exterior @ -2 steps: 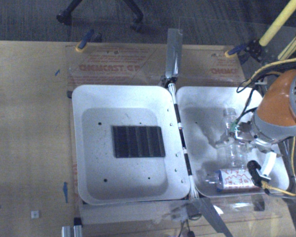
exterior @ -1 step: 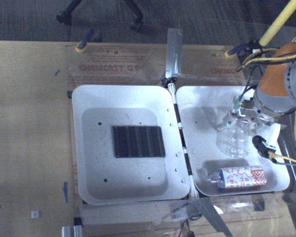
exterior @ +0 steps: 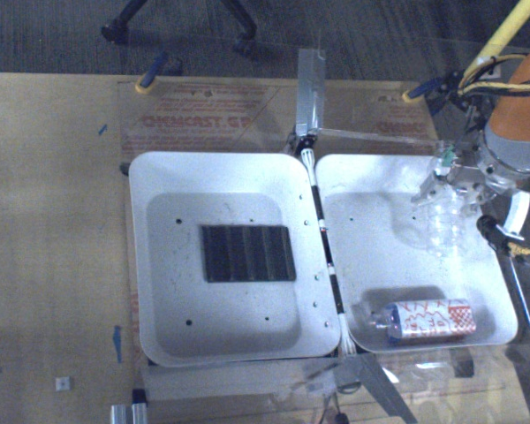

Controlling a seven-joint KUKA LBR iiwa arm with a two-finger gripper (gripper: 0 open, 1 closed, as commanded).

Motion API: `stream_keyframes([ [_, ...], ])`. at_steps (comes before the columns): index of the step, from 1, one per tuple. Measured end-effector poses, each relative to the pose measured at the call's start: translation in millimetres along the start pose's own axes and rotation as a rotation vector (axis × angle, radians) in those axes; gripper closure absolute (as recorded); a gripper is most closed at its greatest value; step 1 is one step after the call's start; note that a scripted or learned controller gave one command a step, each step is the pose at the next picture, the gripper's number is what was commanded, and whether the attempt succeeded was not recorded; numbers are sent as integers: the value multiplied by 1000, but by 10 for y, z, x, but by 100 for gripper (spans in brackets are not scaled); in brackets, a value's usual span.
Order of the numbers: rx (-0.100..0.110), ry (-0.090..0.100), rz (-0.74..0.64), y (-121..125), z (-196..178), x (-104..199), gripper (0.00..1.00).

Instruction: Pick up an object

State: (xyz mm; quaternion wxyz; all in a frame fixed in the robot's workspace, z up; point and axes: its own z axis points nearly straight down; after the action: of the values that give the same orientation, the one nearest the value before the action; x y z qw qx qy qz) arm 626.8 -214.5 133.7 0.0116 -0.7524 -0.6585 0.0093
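My gripper (exterior: 452, 184) hangs over the upper right part of the right bin (exterior: 353, 193), below the arm's orange band (exterior: 517, 117). Directly under and in front of it is a clear plastic object (exterior: 442, 223), hard to make out against the white floor; whether the gripper touches it I cannot tell. A red-and-white patterned bottle (exterior: 424, 318) lies on its side along the right bin's front wall. A dark ribbed rectangular block (exterior: 247, 253) lies flat in the middle of the left bin (exterior: 159, 193).
A divider strip with a cable (exterior: 322, 237) runs between the bins. A metal post (exterior: 309, 95) stands behind their shared back corner. Yellow and blue cables (exterior: 464, 78) trail near the arm at the back right.
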Motion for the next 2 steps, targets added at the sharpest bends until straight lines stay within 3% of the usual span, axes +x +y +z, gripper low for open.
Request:
stream_keyframes([
  [1, -17, -4, -23, -61, 229, 378, 0],
  [2, -85, -14, -182, -248, 258, 422, 0],
])
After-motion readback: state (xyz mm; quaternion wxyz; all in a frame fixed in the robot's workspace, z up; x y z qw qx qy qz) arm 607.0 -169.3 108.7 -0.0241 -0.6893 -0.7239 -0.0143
